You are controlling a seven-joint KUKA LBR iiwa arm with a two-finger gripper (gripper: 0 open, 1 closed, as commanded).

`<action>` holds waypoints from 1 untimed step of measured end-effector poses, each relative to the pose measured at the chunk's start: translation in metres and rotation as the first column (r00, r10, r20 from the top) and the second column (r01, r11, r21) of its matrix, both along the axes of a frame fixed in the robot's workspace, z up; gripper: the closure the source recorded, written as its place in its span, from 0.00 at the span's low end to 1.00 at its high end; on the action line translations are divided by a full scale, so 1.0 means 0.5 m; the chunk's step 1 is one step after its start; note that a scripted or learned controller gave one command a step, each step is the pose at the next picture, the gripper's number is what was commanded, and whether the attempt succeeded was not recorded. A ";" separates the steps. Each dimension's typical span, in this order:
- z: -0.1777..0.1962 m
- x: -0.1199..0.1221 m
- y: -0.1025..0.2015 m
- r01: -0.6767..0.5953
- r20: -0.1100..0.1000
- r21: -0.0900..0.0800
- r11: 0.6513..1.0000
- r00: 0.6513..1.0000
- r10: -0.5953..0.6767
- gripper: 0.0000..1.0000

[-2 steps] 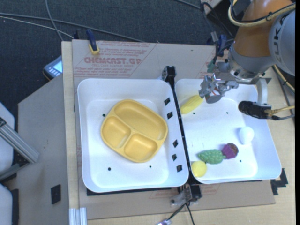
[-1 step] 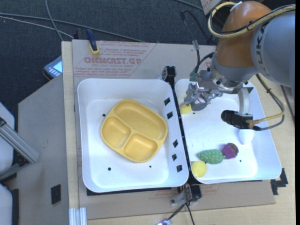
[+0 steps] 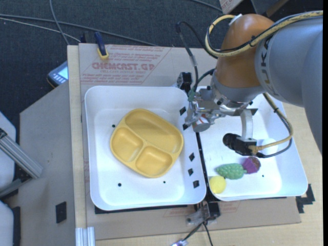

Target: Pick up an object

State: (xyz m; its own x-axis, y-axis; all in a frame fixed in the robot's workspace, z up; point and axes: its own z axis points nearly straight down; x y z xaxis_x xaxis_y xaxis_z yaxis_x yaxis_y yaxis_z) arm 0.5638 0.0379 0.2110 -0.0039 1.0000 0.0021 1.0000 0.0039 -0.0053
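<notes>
The tool (image 3: 201, 118) is seen low over the divider between the bins, but whether it is open or closed cannot be told. The green toy (image 3: 230, 171), purple toy (image 3: 251, 164) and yellow ball (image 3: 217, 184) lie clustered near the right bin's (image 3: 287, 183) front; a descent here risks striking the rim and grasping nothing.

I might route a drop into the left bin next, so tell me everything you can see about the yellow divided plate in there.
The yellow divided plate lies flat, right side up, near the middle of the left bin. It looks like matte plastic, rounded-square and turned at an angle to the bin walls, with raised ridges splitting it into three compartments: one large toward the top and two smaller below. It seems to hold nothing. It rests on the bin floor, apart from the walls, and the gripper is off to its right, not touching it.
</notes>
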 end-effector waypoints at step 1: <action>0.015 -0.027 0.089 -0.002 0.002 0.001 1.000 1.000 0.002 1.00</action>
